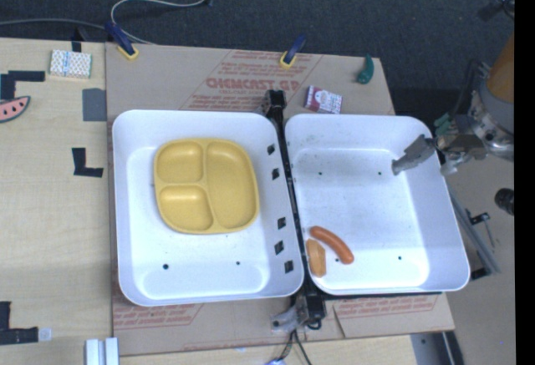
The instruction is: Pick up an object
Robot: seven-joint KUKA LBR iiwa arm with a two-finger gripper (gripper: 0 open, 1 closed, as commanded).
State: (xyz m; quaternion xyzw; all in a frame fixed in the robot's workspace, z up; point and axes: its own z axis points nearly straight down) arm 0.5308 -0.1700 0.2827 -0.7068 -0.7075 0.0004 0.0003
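Two toy sausages lie near the front left corner of the right bin (435, 213). One is a reddish-orange sausage (333, 244) lying at a slant. The other is a shorter, tan-orange sausage (316, 258) close beside it, against the bin's left wall. My gripper (411, 158) hangs over the right bin's far right part, well away from both sausages, with nothing seen in it. The arm's wrist (468, 138) reaches in over the bin's right rim.
A yellow divided plate (206, 185) lies in the left bin (134, 213). Behind the bins, the cardboard holds a small printed packet (322, 98), a green object (366, 68) and two clamps (292, 53). A black divider (282, 188) runs between the bins.
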